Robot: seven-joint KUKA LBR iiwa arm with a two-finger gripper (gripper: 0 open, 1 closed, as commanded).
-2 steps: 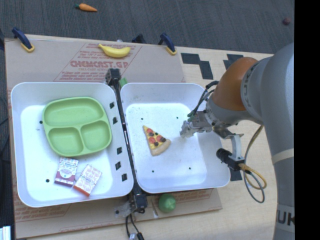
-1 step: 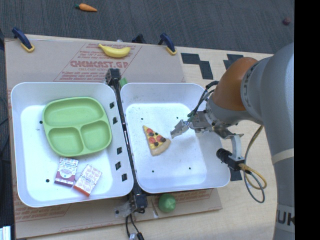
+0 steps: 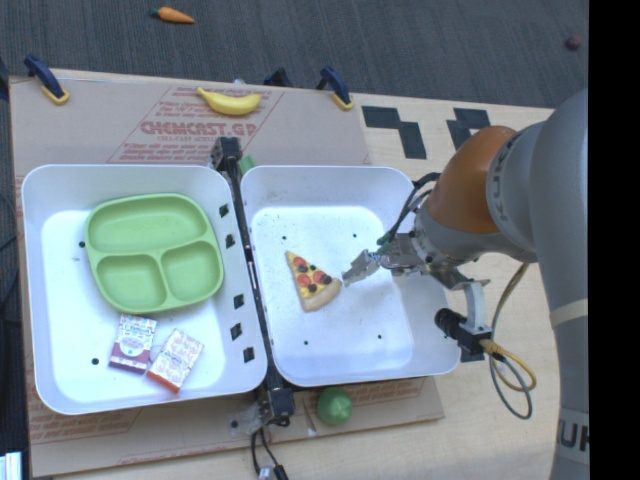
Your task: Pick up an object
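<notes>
Camera view: triangular toy pizza slice [image 3: 312,281] with red toppings; fingers [image 3: 358,268] state unclear.

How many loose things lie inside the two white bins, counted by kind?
Green plastic divided tray: 1
Small printed packets: 2
Toy pizza slice with red toppings: 1
Total: 4

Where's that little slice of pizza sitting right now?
The pizza slice lies in the right bin, near its middle, just left of the gripper and apart from it.
</notes>
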